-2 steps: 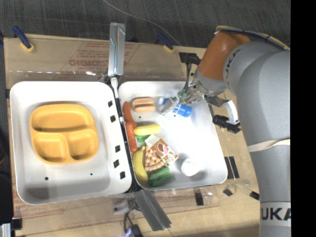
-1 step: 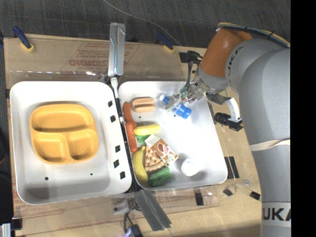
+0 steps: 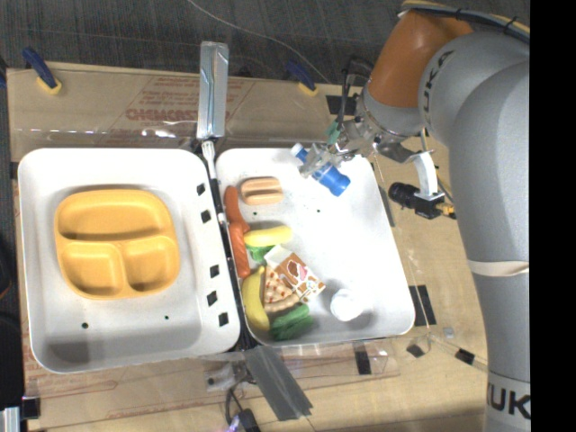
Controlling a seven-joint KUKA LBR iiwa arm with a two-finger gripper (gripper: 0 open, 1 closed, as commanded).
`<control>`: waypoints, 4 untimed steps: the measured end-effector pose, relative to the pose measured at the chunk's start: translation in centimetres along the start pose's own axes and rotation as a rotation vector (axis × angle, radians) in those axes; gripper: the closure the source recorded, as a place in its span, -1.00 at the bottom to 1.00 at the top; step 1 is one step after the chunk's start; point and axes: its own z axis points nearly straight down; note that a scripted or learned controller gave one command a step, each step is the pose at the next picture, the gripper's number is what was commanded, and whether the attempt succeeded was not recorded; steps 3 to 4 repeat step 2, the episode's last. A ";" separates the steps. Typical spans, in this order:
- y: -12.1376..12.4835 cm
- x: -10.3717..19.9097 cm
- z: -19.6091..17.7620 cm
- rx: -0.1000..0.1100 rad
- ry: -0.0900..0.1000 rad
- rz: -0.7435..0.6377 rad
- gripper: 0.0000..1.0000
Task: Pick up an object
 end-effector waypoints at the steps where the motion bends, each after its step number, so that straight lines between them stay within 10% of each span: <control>1: 0.3 2.3 -2.2 0.006 0.001 0.252 1.00; 4: -0.5 -1.4 -4.2 0.006 0.001 0.180 1.00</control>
